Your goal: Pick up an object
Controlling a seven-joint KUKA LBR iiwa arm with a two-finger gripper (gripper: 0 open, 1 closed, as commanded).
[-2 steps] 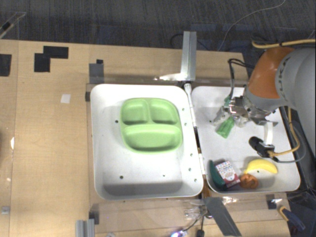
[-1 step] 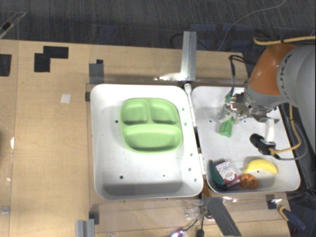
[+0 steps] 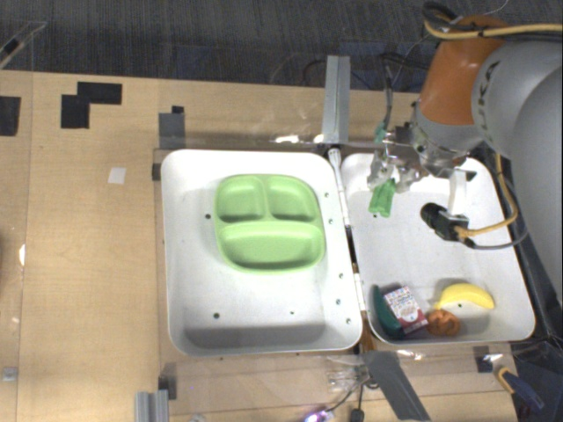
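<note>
End effector (image 3: pixel 384 176): at 12 o'clock in your right bin (image 3: pixel 493 323), closed on a green item (image 3: pixel 382 200) hanging below it.
Others: banana (image 3: pixel 466 298) and box (image 3: pixel 404 304) crowd the 6 o'clock wall.
Left bin (image 3: pixel 185 262): holds the tray (image 3: pixel 267 221).

You're looking at a pale wooden counter (image 3: pixel 79 262) with black square markings near its far left edge — two shallow white plastic bins sit directly on it, the left bin (image 3: pixel 189 323) touching the right bin (image 3: pixel 519 310) along a shared side.
</note>
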